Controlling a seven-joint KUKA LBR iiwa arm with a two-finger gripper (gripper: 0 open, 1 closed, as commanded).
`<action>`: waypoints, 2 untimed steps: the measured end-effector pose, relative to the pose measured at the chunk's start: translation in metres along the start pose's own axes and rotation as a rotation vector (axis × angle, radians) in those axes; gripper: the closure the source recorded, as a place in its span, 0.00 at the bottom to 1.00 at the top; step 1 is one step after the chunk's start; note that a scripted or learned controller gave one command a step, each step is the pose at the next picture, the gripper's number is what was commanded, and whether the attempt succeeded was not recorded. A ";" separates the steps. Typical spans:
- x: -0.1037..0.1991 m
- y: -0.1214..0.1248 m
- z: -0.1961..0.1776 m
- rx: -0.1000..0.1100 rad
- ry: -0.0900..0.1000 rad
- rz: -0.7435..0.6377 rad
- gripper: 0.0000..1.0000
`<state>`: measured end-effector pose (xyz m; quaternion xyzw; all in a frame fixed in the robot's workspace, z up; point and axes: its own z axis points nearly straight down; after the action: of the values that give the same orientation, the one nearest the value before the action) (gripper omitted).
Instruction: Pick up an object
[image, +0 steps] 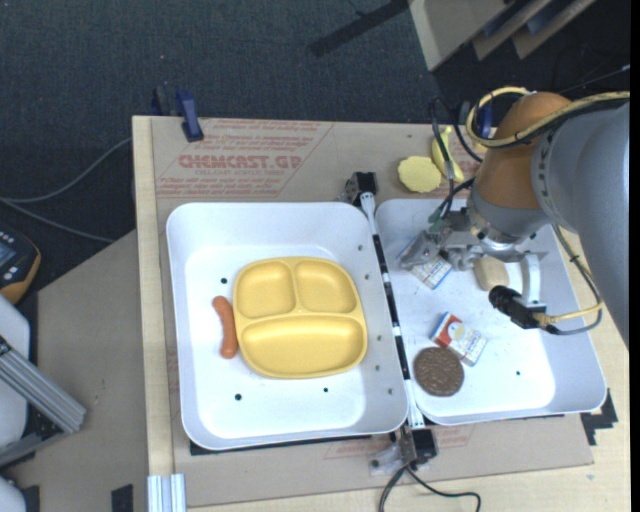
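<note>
Over on the tabletop (150, 300), two shallow white bins sit side by side. Inside the left bin (195, 250) lies a yellow divided plate (298, 316) with three compartments, all bare, and just beside its left edge lies a small orange-red sausage (226, 326), lengthwise and close to the plate, though whether they touch I cannot tell. The right bin (560, 385) holds the clutter: a round brown cookie-like disc (439, 371) near its front left corner, a small red, white and blue packet (459, 335) just behind the disc, a pale tan block (491, 273) further back, and a small printed carton (432, 272) near the back left. The grey arm (590, 170) with its orange band comes in from the right and bends down over the back of this bin, the gripper (447, 247) low above the carton. Whether the fingers are released or clenched I cannot tell. Outside the bins, a yellow lumpy object (420, 174) rests on the tabletop behind the right bin.
</note>
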<state>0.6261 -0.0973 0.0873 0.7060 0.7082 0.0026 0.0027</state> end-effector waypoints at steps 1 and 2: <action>-0.028 0.044 -0.001 -0.002 -0.001 0.001 0.00; -0.003 0.043 -0.001 0.002 0.000 0.001 0.00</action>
<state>0.6687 -0.0998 0.0885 0.7062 0.7080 0.0017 0.0020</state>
